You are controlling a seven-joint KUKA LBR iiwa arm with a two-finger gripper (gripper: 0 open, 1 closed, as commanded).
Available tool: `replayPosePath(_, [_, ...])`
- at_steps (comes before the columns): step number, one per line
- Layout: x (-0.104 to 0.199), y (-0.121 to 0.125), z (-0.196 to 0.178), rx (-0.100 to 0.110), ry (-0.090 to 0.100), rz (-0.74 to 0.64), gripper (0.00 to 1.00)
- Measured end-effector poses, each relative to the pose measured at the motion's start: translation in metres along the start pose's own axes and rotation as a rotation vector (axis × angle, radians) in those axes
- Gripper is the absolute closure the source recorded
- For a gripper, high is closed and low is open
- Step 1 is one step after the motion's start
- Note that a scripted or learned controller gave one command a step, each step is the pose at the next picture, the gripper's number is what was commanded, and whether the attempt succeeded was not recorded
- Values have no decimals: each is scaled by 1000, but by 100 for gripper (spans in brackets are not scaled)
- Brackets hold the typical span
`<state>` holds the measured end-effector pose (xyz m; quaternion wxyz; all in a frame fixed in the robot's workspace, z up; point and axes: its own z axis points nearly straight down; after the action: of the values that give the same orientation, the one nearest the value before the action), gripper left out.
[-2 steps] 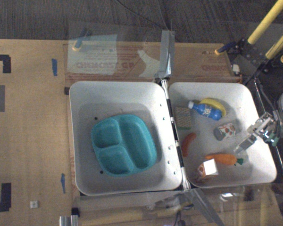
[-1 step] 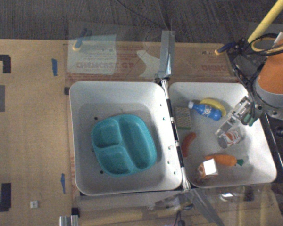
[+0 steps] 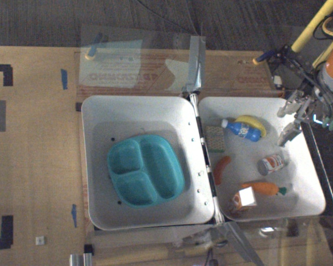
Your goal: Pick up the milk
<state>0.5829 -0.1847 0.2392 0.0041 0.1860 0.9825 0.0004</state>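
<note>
The small brown-and-white milk carton lies near the front edge of the right white bin, just beside the orange plastic carrot and apart from the red sausage. The tool hovers over the bin's far right side, fingers spread wide and holding nothing. A good approach would descend straight over the carton, fingers straddling its narrow sides, clear of the carrot.

place: probably robotics lab | signs: taped bench, white bins, cables
</note>
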Motion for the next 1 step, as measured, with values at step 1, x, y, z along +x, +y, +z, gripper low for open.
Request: replayPosePath(1, [-38,3,-3,0,0,-76,0])
